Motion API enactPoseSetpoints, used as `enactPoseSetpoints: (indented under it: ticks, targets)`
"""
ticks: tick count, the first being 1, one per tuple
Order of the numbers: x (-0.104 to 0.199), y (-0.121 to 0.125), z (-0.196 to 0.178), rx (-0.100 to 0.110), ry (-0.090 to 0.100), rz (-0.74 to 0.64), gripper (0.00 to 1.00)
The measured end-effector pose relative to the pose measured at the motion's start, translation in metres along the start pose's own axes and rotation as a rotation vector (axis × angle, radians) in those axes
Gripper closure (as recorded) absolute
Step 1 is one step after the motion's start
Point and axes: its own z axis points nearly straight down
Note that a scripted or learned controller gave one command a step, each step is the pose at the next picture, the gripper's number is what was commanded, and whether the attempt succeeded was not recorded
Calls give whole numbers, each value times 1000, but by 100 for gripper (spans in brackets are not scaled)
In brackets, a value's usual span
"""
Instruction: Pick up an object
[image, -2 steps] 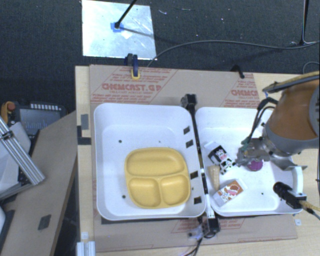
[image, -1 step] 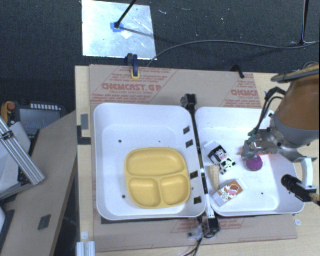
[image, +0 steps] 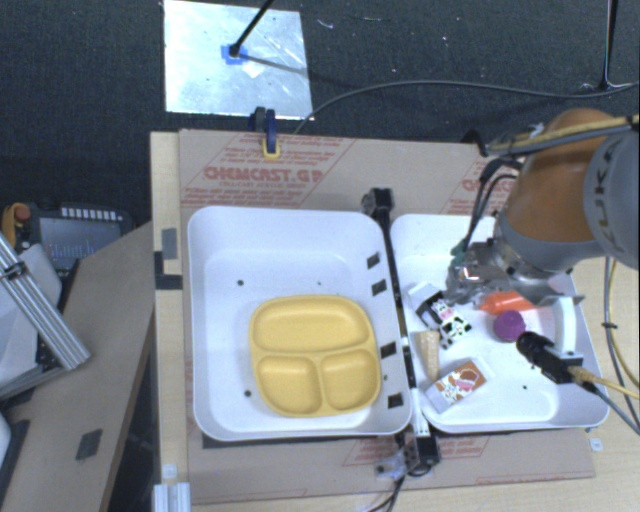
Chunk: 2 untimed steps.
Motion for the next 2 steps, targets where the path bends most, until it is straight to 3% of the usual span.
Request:
enactPoseSetpoints:
  ticks: [2]
  targets:
    - [101, 40, -19, -1, 1, 0, 100]
